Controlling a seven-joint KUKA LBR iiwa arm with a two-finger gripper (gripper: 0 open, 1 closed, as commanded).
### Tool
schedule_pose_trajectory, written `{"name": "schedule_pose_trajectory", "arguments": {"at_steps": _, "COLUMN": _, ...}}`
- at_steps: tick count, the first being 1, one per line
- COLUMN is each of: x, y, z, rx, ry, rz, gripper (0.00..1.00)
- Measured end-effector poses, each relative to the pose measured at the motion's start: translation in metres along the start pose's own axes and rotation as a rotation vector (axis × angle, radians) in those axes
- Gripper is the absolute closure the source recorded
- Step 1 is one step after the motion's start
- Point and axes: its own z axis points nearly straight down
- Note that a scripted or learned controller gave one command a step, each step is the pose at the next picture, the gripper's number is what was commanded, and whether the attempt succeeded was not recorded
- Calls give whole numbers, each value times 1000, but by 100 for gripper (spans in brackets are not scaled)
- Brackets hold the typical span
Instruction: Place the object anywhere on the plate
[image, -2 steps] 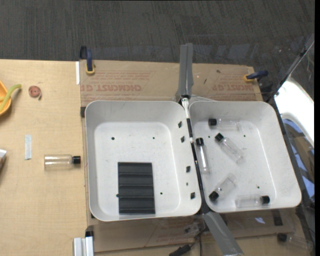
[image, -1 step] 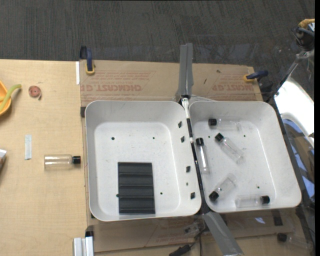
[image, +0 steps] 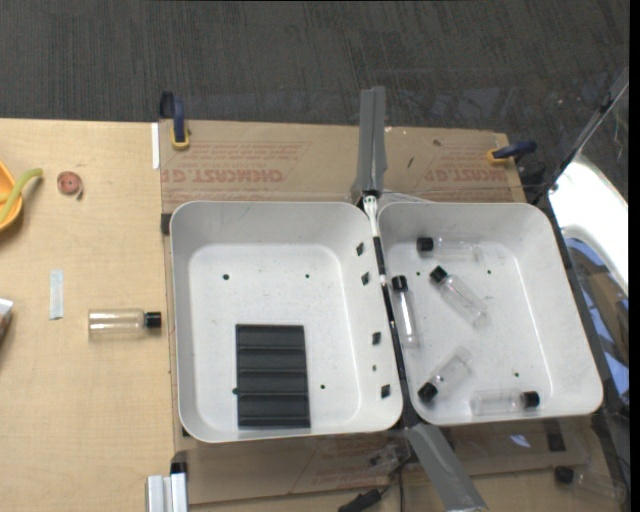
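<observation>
A black ribbed rectangular plate (image: 272, 377) lies flat on the floor of the left bin (image: 200, 300), near its front edge. In the right bin (image: 560, 300) lie several clear vials with black caps. One vial (image: 452, 244) is at the back and another (image: 458, 292) lies slanted near the middle. A third (image: 404, 312) rests along the left wall. Two more lie at the front, a slanted one (image: 446, 376) and one (image: 505, 402) against the front wall. All of them lie on their sides.
Both bins sit on cardboard (image: 300, 165) held by clamps (image: 177, 122) at the back. On the wooden bench to the left lie a spare clear vial (image: 122, 320), a small white strip (image: 56, 295), a red disc (image: 68, 183) and an orange-yellow object (image: 10, 195).
</observation>
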Motion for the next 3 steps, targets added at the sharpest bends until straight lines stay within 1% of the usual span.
{"name": "schedule_pose_trajectory", "arguments": {"at_steps": 1, "x": 36, "y": -109, "z": 0, "rx": -1, "ry": 0, "rz": 94, "gripper": 0}}
{"name": "schedule_pose_trajectory", "arguments": {"at_steps": 2, "x": 99, "y": -250, "z": 0, "rx": -3, "ry": 2, "rz": 71, "gripper": 0}}
{"name": "schedule_pose_trajectory", "arguments": {"at_steps": 3, "x": -40, "y": -212, "z": 0, "rx": -3, "ry": -2, "rz": -90, "gripper": 0}}
